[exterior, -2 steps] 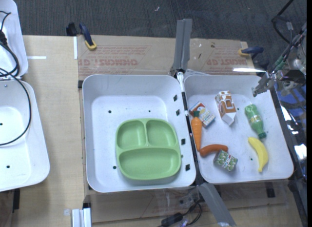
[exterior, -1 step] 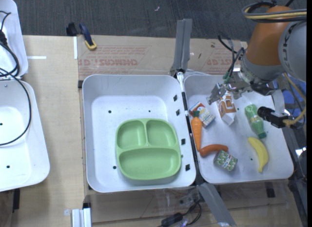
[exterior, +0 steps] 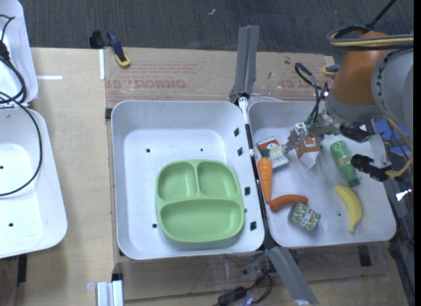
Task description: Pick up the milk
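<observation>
Can (exterior: 304, 216) lies nearest lens. My gripper (exterior: 304, 139) over milk (exterior: 272, 153); grip state unclear. Carton likely light, crushable; pinch flat sides gently.

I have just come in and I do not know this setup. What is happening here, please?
A grey robot arm reaches in from the right over the right bin. Its end effector is low over a small carton, seemingly the milk, beside another carton. Whether it has a grip on it cannot be seen. A carrot, a red pepper, a can, a banana and a green bottle lie around. The left bin holds a green divided plate.
</observation>
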